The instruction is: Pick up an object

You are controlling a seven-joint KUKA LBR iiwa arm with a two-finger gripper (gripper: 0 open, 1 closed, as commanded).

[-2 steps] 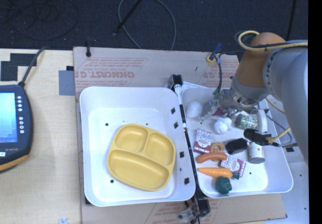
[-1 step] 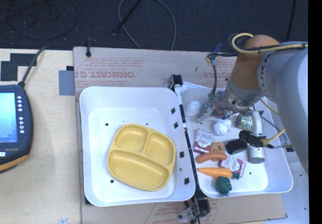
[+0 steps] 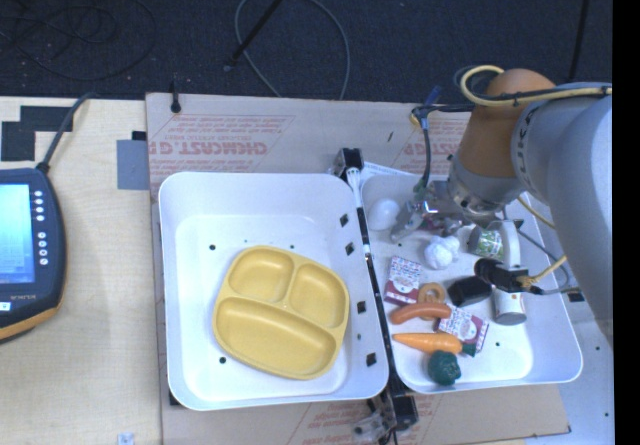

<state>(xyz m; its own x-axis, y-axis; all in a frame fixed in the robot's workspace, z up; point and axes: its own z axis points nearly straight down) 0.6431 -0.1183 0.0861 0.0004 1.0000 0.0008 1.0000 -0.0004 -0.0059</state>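
My gripper (image 3: 424, 219) hangs low over the far left part of the right bin (image 3: 560, 358), under the grey wrist with the orange band. Just right of it and below lies a white ball (image 3: 438, 253). Nearer the front sit a red and white packet (image 3: 404, 276), an orange ring (image 3: 432, 293), two orange carrot-like pieces (image 3: 420, 313) (image 3: 428, 341), a pink and white packet (image 3: 468, 329), a dark green lump (image 3: 444, 368), a black piece (image 3: 467, 290) and a silver can (image 3: 509, 306). I see nothing held in the gripper.
The left bin (image 3: 190, 203) holds a yellow divided plate (image 3: 283, 309). A black divider strip (image 3: 368, 273) runs between the two bins. A handheld pendant with a screen (image 3: 25, 248) lies on the bench at far left. Cables trail over the dark floor behind.
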